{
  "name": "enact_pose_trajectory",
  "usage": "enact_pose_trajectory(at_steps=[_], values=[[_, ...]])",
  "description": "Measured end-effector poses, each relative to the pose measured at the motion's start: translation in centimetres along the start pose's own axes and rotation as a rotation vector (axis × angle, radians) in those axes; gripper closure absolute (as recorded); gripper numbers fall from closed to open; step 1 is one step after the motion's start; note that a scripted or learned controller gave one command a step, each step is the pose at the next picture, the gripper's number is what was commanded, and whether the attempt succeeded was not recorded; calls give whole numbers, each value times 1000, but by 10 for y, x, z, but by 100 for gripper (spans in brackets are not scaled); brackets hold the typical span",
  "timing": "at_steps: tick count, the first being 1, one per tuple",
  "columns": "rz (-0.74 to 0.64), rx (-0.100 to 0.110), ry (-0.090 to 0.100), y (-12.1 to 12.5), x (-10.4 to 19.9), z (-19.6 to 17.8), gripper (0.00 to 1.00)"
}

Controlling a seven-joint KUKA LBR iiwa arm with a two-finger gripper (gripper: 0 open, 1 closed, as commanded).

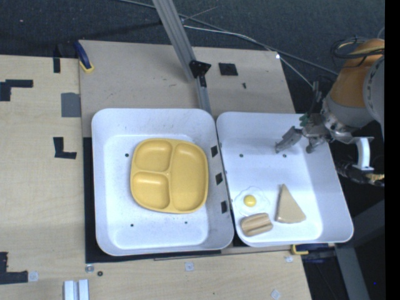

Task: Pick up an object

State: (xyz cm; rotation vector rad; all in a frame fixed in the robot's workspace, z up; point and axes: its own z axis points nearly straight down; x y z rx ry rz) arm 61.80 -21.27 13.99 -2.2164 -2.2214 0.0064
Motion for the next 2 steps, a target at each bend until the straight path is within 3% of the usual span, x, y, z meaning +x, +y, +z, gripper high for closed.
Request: enact_pose_trajectory(at_steps=[1, 2], values=[[0, -3, -1, 0, 1, 54, 0], [-1, -4, -2, 0, 1, 41, 100]])
